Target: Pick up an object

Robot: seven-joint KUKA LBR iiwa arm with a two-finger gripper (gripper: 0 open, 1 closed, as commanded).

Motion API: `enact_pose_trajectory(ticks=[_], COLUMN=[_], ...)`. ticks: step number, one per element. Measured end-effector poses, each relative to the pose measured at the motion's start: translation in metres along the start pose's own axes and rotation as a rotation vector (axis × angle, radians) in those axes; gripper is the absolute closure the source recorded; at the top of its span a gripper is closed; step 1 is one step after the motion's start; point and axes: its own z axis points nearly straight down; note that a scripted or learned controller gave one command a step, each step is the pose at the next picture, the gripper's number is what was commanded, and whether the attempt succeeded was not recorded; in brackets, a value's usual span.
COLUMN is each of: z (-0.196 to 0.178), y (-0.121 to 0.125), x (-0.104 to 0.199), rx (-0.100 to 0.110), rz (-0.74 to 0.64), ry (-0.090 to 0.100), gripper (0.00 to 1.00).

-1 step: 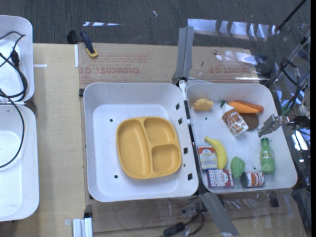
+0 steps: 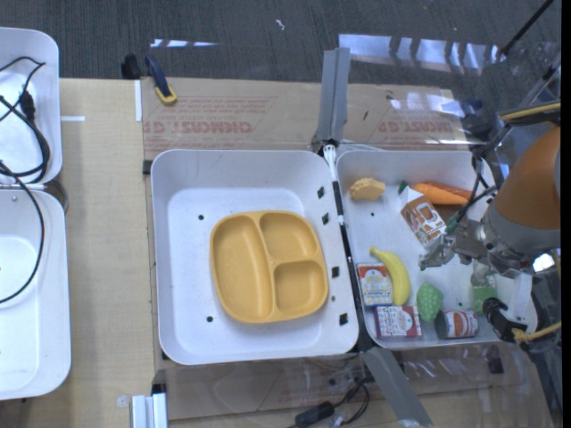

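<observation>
The tool [image 2: 439,255] is hovering over the right bin [image 2: 464,160], its state unclear; the banana [image 2: 393,273] is lying just left, long axis running near-to-far.

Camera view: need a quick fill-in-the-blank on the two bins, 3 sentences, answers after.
1. The yellow divided tray lies in the ____ bin.
2. The carrot lies along the right bin's ____ wall.
3. The banana lies just left of the ____ leafy toy.

Answers: left; far; green
</observation>
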Motion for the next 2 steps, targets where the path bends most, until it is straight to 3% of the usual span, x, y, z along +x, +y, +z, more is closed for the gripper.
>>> enact_pose_trajectory(ticks=[1,2], z=[-0.020,0.008], y=[0.031,0.010], x=[0.046,0.043], rx=[-0.004,-0.027], rz=[-0.164,-0.452], ry=[-0.003,-0.005], gripper=[0.00,0.00])
